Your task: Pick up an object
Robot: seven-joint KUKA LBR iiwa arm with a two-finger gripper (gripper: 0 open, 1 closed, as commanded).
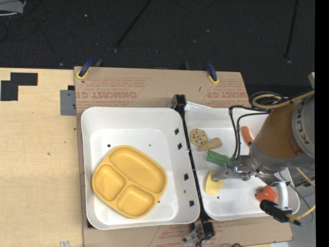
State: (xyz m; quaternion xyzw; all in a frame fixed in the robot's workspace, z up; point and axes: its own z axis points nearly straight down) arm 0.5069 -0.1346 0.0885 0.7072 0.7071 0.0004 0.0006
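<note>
My gripper (222,173) reaches in from the right and sits low in the right bin (241,212). It hovers at a pale yellow block (213,185) and just below a green piece (218,158). A tan cookie-like item (198,136) and a beige chunk (213,144) lie a little further back. An orange-red object (266,193) lies near the front right, and an orange stick (247,135) shows beside the arm. The fingers are too small and dark to read.
The left bin (97,122) holds a yellow divided plate (129,180). A black divider (187,158) separates the bins. The orange-banded arm (280,135) covers the right bin's far right side, with cables around it. Cardboard and clamps lie behind the bins.
</note>
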